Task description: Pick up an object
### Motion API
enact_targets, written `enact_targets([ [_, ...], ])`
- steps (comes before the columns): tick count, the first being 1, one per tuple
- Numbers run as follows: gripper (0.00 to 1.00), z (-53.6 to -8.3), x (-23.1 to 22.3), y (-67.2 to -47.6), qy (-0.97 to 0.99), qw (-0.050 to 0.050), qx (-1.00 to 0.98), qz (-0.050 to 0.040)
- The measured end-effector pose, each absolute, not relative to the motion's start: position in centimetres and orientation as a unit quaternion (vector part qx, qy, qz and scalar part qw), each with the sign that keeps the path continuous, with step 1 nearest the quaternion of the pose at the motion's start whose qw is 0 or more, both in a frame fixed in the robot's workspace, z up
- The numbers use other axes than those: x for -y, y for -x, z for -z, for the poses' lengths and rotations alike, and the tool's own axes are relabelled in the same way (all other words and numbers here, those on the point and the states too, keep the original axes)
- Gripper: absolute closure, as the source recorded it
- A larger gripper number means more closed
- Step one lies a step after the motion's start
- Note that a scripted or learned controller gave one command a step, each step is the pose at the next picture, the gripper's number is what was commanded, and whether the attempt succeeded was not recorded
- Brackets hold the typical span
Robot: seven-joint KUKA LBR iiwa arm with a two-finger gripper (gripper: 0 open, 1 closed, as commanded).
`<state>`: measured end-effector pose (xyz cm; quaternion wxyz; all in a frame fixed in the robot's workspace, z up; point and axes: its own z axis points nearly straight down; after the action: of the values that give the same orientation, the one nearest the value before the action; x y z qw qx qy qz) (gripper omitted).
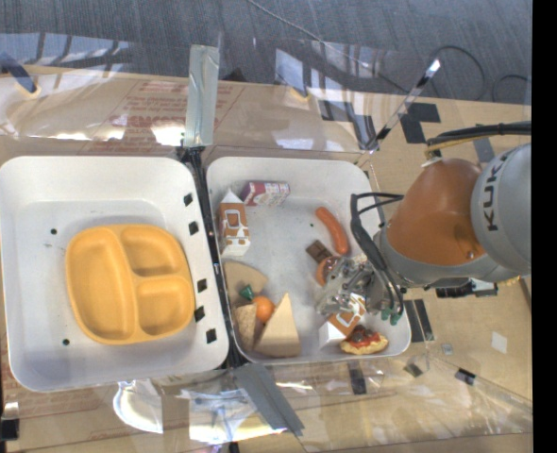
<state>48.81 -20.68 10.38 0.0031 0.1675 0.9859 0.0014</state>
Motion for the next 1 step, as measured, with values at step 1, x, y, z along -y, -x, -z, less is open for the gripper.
enact_targets([
  [1,1.0,-29.39,21.23,-47.95,-0.208,0.008,-0.978,0.0021],
])
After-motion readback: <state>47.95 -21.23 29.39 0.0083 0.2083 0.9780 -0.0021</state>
